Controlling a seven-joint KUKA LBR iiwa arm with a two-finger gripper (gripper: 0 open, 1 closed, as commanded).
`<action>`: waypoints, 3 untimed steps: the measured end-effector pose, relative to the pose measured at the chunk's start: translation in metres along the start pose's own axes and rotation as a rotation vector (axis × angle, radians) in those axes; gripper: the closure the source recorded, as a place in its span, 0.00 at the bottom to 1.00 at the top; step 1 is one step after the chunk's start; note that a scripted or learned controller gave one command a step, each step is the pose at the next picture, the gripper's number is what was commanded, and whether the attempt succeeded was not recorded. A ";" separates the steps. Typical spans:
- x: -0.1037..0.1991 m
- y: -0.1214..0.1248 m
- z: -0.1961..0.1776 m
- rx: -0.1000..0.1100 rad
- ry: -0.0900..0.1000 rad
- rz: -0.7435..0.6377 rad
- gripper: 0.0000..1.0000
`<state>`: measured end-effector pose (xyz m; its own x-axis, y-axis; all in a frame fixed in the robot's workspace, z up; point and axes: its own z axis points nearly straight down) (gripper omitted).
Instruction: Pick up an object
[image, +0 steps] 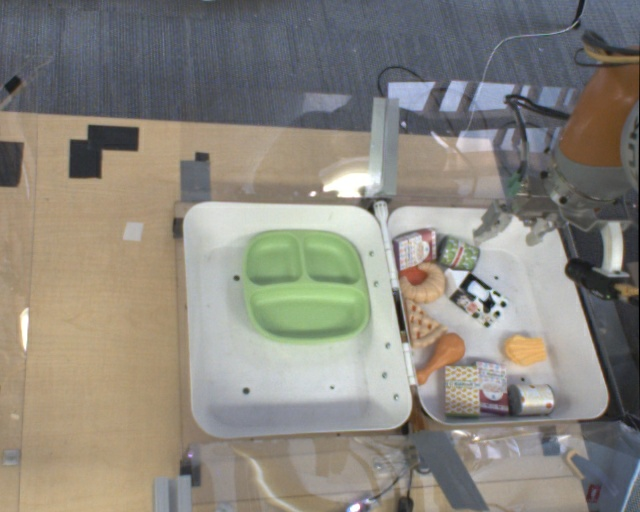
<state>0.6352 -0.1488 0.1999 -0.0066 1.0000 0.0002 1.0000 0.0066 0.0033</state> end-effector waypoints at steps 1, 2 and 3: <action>0.001 0.002 -0.011 -0.005 0.000 -0.005 1.00; 0.029 0.000 0.033 0.002 0.001 0.084 1.00; 0.029 0.001 0.033 0.001 0.001 0.084 0.00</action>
<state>0.6357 -0.1197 0.1672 0.0770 0.9970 0.0017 0.9970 -0.0770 0.0022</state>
